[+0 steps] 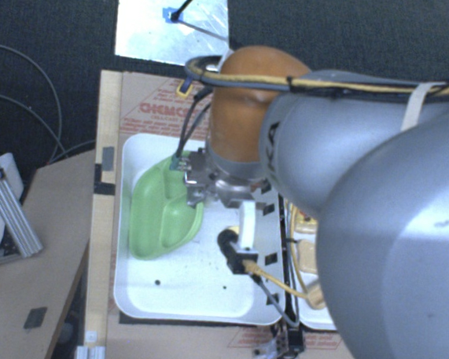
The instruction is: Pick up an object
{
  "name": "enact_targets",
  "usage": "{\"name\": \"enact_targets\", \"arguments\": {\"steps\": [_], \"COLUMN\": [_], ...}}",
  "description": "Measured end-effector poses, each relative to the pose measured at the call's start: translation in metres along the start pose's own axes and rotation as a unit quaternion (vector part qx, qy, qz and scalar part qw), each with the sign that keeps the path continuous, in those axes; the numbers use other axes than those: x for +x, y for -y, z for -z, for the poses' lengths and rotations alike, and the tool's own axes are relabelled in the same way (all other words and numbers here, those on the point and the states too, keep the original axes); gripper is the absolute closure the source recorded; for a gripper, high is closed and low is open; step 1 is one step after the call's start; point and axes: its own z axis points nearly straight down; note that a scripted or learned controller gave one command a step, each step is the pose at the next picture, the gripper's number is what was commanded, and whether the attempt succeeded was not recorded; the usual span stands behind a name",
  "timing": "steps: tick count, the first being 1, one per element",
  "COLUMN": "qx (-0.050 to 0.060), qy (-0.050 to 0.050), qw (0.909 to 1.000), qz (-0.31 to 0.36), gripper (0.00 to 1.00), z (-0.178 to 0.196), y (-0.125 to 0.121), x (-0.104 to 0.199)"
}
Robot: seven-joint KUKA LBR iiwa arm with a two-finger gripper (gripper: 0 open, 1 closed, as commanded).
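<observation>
**Watch the green bowl's rim: a slip or a shove is the likely failure**

Your gripper [186, 181] sits low in the left bin [189, 304], right at the upper right edge of the green bowl [156, 217]; the wrist and the orange band [244, 98] cover it from above, so you cannot tell whether it is apart, together or clamped on the rim; treat no grasp as confirmed. The bowl lies in the left half of that bin, near the left wall, tilted so its hollow faces the camera.

In my judgement, these are the risks from here. The rim looks thin and smooth; a hold that catches only its lip could let go as soon as the arm [381, 198] lifts. If the gripper is beside the rim and not around it, closing would push the bowl towards the left wall, and it would come up with nothing. The bowl is wide and would hang off one edge; it could swing and pull free. A descent any deeper could press the bowl against the bin floor and tip it. The pale tan items [308, 258] in the right bin [320, 323] sit well apart from the gripper and pose little risk.
</observation>
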Motion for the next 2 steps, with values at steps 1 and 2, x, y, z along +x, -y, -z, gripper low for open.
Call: {"name": "enact_targets", "arguments": {"steps": [1, 2], "qx": [-0.006, 0.002], "qy": [-0.003, -0.003], "qw": [1.0000, 1.0000], "qz": [-0.004, -0.001], "gripper": [1.00, 1.00], "z": [0.094, 0.073], "y": [-0.052, -0.022], "x": [-0.024, 0.033]}}
